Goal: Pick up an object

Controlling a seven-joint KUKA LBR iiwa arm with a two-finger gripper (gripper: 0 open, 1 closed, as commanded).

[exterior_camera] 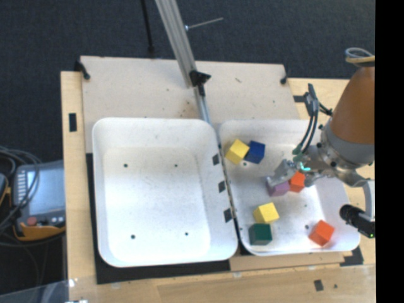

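The left bin (158,188) sits on the desk (76,169) with nothing to grasp in it, so all the work lies in the right bin (287,242), where the blocks are scattered loose. That spread looks deliberate: each piece has some room around it for an approach from above.

Leftmost in that bin, a yellow cube (238,150) touches a blue cube (255,151) — a tight pair, likely harder to take singly. Lower down, a second yellow block (266,213) lies just above a green cube (260,234), close but seemingly apart. Near the middle a purple block (277,185) rests just beside a small orange block (297,182).

The end effector (297,169) is low over those two, reaching in from the right under the arm's orange band (356,106). Whether it is spread or pressed together I cannot tell — the wrist and cables hide that. The likely targets, I judge, are the purple or orange piece under it. Another orange cube (322,232) sits alone near the bin's right corner.
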